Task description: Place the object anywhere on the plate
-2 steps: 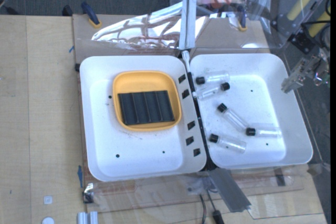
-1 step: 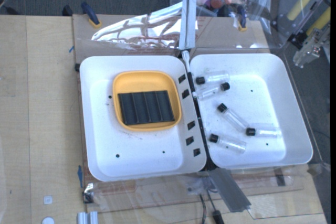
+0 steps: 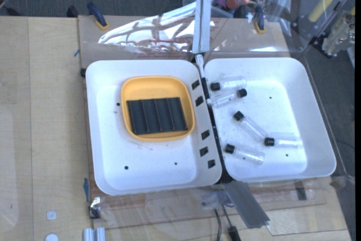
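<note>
Though seemingly not yet begun: no tube on plate [image 3: 131, 89], all lying loose in right bin [image 3: 293, 79], well apart from it. Counted: five capped tubes [image 3: 251, 127], one yellow plate in left bin [image 3: 107, 141] bearing one dark ridged block [image 3: 157, 115], two bins. Cannot tell whether gripper stands spread or closed.

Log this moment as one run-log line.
plate: yellow, left bin, holds dark ridged block | five capped clear tubes: loose in right bin | placement: not yet done
</note>
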`<state>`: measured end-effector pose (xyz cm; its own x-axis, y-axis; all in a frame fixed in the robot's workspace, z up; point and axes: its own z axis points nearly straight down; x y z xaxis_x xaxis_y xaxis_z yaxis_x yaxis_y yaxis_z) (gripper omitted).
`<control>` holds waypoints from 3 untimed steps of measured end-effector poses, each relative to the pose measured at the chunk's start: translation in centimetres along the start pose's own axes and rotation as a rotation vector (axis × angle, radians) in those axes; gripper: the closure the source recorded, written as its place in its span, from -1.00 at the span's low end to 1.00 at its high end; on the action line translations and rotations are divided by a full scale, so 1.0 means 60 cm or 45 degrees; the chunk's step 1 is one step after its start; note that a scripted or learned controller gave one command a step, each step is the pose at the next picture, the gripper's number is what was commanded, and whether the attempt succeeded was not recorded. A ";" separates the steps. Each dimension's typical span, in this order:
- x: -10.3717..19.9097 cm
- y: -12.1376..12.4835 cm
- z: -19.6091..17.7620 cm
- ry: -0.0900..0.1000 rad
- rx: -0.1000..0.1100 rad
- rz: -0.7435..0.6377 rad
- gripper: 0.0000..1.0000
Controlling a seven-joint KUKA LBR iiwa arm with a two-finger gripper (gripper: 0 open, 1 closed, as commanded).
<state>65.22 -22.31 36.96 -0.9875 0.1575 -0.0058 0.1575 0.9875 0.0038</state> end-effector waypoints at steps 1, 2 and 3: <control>0.104 -0.018 0.248 0.007 -0.006 -0.501 1.00; 0.027 -0.008 0.090 0.000 -0.004 -0.776 1.00; -0.026 -0.002 -0.024 -0.003 -0.004 -1.102 1.00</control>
<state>66.76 -22.69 38.39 -0.7600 -0.6499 -0.0099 -0.6499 0.7600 -0.0003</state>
